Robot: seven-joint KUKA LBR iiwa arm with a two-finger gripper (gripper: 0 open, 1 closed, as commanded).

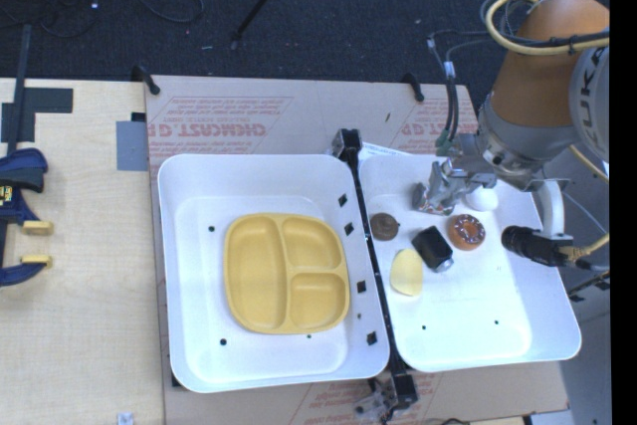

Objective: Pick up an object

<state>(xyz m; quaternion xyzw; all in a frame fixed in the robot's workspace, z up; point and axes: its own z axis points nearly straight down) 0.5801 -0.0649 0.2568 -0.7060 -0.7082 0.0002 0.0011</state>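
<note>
Donut [466, 232], just below the hand [439, 197] whose finger state I cannot tell, looks light and stiff; grip across its rim.

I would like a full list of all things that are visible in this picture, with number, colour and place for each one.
bins: 2, white, side by side on the bench
divided plate: 1, yellow, in the left bin
round brown piece: 1, dark brown, right bin, near the divider
black block: 1, black, right bin, centre
doughnut: 1, brown with pale specks, right bin, right of the black block
pale wedge: 1, light yellow, right bin, below the black block
clamp: 1, blue with yellow tips, left edge of the bench
arm: 1, grey with orange band, reaching in from the right
end effector: 1, grey metal, low over the right bin's upper part
</note>
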